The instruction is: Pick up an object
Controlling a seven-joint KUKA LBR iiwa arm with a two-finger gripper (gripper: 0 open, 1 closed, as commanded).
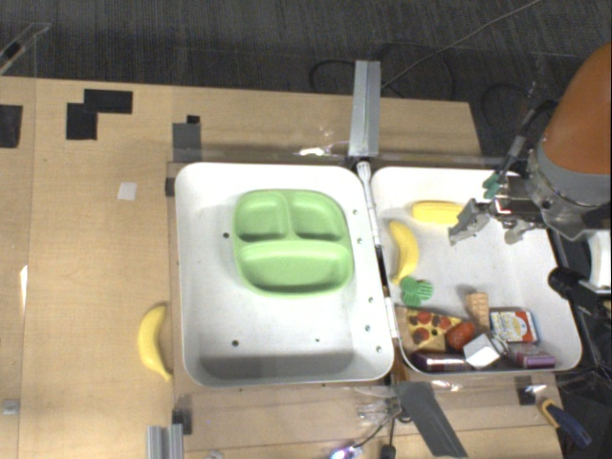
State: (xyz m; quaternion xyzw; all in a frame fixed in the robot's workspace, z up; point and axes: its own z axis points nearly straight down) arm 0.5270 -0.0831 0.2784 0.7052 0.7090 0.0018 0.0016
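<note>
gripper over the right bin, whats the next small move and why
Probably a short move toward the left and down onto the banana lying at the back of the right bin. The gripper hovers just beside that banana's right end with nothing between its fingers, and this banana lies apart from the cluttered toys along the bin's front edge, so it looks the easiest target.

Green divided plate in left bin, banana outside

Three bananas (one outside), two bins, one green tray.
</note>
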